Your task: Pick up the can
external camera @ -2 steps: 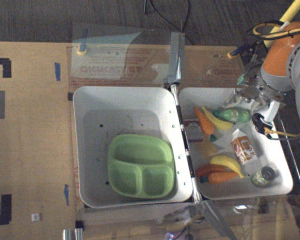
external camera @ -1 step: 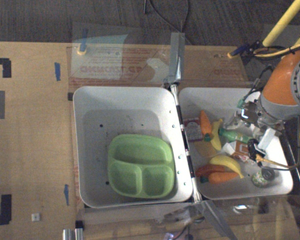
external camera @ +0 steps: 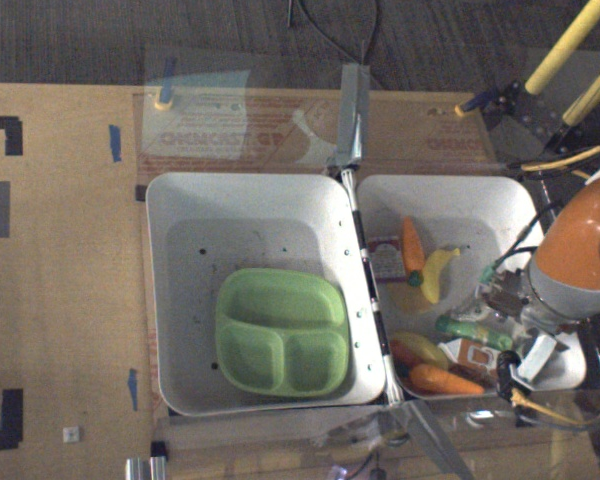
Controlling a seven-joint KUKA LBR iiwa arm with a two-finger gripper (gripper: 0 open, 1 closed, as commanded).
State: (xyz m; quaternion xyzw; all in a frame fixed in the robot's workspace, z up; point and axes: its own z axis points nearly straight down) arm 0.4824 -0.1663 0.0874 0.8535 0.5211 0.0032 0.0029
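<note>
We lose the arm past the picture's right edge, and it hides the right wall of the right bin. By that bin's right side the gripper blurs into clutter, and we cannot tell where the green bottle ends beside it. Against the bin's left wall, the can is too small for us to read.

Two bins are sitting side by side at mid-frame. In the left bin, a divided tray is lying toward the lower right corner. In the right bin, a can is lying by the left wall, an upper carrot just right of it, and a banana beside that. Lower down, a bottle is lying above a small carton. A lower carrot is lying along the bottom wall, beneath a rounded fruit.
</note>
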